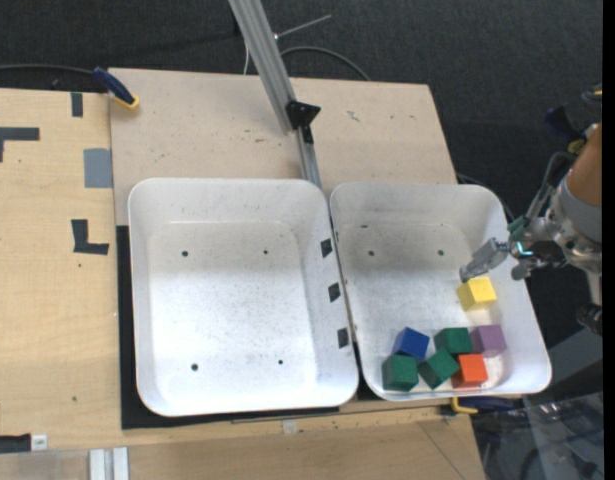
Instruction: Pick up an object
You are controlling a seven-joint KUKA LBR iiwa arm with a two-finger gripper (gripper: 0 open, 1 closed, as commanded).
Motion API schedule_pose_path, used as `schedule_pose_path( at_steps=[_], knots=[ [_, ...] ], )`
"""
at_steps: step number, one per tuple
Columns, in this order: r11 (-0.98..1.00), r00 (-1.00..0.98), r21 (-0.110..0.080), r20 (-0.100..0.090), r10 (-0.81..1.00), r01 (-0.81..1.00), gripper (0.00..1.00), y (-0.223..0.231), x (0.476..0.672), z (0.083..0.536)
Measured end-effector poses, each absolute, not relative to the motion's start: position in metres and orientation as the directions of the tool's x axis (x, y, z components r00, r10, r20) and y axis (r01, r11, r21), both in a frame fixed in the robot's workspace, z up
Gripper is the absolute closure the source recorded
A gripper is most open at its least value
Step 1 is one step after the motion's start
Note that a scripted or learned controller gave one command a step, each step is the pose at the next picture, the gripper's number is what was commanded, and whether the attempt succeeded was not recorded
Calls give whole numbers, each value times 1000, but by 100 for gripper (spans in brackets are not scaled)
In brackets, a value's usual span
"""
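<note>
Claw (499,251) sits over the right edge of the right bin (417,203), reaching in from the right. One grey finger (481,261) slants down and left toward the bin floor. Cannot tell whether the claw is released or clenched; nothing visible between its fingers. Arm (587,183) behind it at the right, grey with an orange patch up top, dark cables trailing alongside.

Yellow block (478,291) lies on the right bin's floor near its right edge, just below the finger tip; can't say whether the two touch.

Remaining blocks cluster in the right bin's near right corner. Blue block (412,342) at the cluster's upper left. Three green blocks: one (399,371) toward the near edge, one (438,367) just right of it, one (453,341) farther back. Orange block (471,368) sits right of the middle green one, purple block (490,339) behind the orange one, close to the right wall. All packed close, several touching.

Left bin (227,193) stands side by side with the right one, walls meeting down the middle. Its floor shows dark speckling and a few small holes.

Both bins rest on a wooden bench (377,128). A grey metal pole (262,43) runs diagonally from the top of the view down to the bins' far junction. Blue-and-yellow clamp (117,86) at the bench's far left corner.
</note>
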State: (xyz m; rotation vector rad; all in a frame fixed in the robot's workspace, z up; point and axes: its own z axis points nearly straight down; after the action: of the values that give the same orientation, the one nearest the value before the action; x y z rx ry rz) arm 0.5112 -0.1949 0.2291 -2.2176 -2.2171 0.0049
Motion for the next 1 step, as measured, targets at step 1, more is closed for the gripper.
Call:
schedule_pose_path(
  at_steps=[1],
  knots=[
    [2, -2, -1, 1, 1000, 1000, 0, -195, 512, 232]
  ],
)
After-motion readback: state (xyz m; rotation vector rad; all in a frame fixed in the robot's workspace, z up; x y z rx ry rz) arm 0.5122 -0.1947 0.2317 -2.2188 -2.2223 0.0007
